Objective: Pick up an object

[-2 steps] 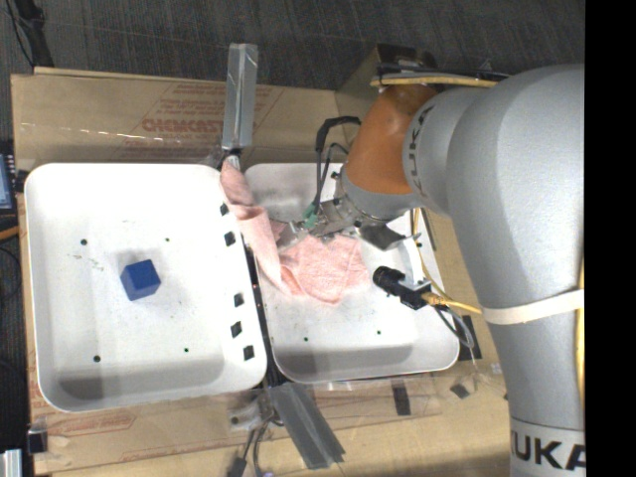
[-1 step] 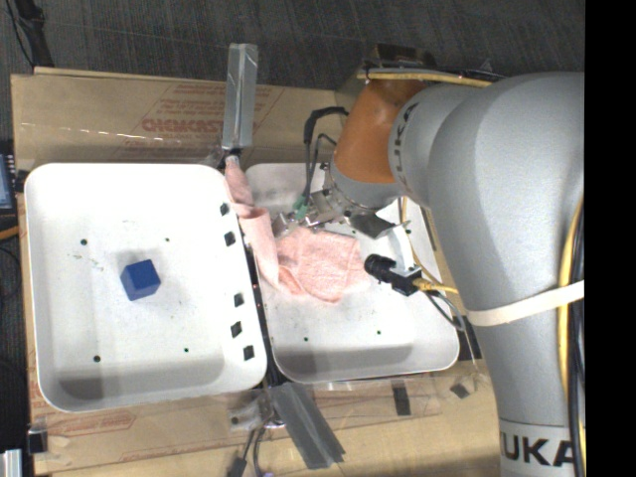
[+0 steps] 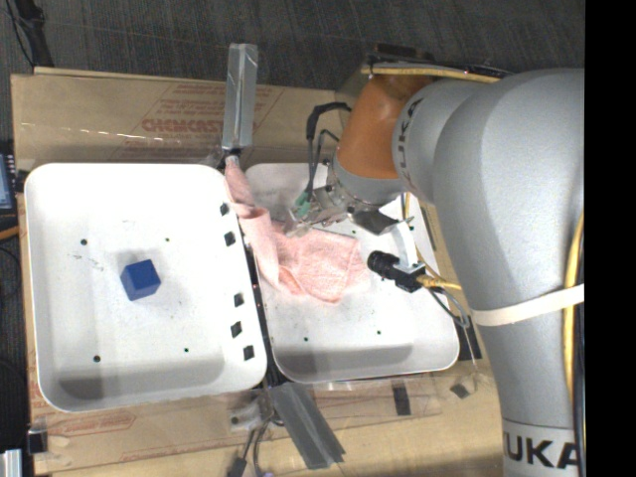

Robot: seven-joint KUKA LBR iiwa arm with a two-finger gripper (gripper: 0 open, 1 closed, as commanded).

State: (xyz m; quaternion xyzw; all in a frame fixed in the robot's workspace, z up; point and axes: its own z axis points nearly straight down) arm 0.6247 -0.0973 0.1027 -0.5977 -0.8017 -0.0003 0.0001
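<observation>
Smooth white bins (image 3: 60, 266), crumpled pink cloth (image 3: 313, 261), blue cube (image 3: 140, 278)

Soft pink cloth (image 3: 313, 256); smooth white plastic bins (image 3: 60, 266)

Arm (image 3: 467, 157) reaches in from the right, gripper (image 3: 316, 207) low over the right bin (image 3: 397, 351), right at the pink cloth (image 3: 308, 261) draped across the divider; blue cube (image 3: 140, 278) sits alone in the left bin (image 3: 60, 266).
</observation>
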